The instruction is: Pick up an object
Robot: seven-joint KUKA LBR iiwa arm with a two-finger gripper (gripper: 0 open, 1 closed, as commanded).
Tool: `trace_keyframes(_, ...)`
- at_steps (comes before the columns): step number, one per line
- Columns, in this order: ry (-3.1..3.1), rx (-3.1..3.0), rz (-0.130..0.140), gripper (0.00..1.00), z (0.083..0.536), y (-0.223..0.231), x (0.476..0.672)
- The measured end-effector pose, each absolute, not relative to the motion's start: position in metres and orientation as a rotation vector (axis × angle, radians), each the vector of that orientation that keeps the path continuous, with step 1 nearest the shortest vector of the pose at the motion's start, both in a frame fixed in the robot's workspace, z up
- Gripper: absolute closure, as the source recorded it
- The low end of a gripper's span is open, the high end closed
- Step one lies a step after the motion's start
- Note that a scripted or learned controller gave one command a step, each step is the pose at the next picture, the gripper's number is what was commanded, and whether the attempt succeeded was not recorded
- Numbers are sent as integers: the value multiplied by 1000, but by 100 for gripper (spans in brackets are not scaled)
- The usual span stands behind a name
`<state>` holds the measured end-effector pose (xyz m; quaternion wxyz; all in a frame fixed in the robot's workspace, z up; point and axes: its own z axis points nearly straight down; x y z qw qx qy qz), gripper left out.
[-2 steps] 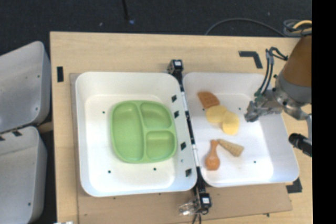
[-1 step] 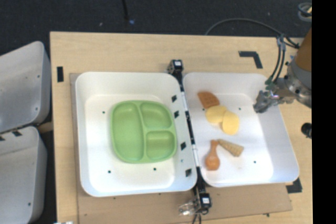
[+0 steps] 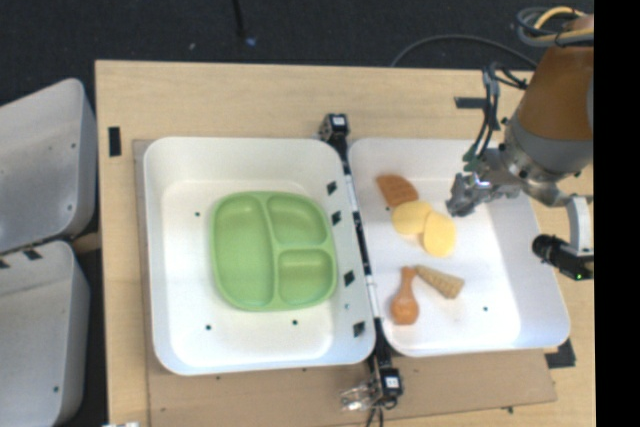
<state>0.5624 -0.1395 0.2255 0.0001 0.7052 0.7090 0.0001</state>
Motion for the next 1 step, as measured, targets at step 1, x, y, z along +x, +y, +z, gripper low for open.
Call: trace_keyframes(1,2229,2215,1,100,220,-84,572)
